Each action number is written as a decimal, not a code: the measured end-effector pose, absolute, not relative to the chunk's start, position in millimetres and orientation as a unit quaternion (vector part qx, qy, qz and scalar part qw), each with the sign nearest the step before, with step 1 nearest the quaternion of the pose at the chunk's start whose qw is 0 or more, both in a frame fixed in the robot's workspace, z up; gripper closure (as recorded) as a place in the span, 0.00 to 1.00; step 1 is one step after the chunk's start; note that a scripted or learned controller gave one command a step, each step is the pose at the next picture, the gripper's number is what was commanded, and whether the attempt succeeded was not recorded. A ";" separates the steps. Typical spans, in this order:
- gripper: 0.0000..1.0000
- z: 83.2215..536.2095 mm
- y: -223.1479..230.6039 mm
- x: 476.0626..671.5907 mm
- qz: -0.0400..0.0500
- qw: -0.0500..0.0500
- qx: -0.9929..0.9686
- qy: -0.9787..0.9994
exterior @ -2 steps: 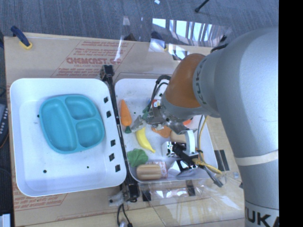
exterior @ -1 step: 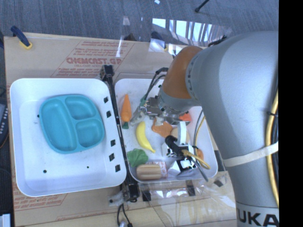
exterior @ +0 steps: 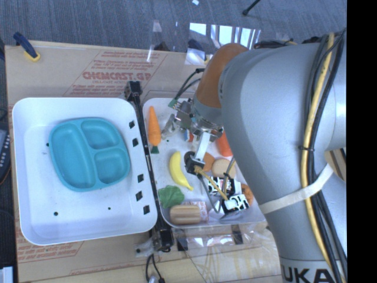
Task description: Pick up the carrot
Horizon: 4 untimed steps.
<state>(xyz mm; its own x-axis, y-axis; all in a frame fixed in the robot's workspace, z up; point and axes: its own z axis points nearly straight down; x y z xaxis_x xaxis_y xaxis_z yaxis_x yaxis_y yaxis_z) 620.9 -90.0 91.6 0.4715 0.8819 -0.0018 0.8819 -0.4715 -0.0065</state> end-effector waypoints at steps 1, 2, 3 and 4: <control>0.00 92.0 -97.7 643.6 0.002 0.003 -0.932 -0.361; 0.00 91.2 -94.1 643.5 0.004 0.005 -0.949 -0.316; 0.00 91.8 -91.0 647.7 0.003 0.002 -0.972 -0.237; 0.00 195.3 -26.3 573.9 0.001 0.004 -0.978 -0.209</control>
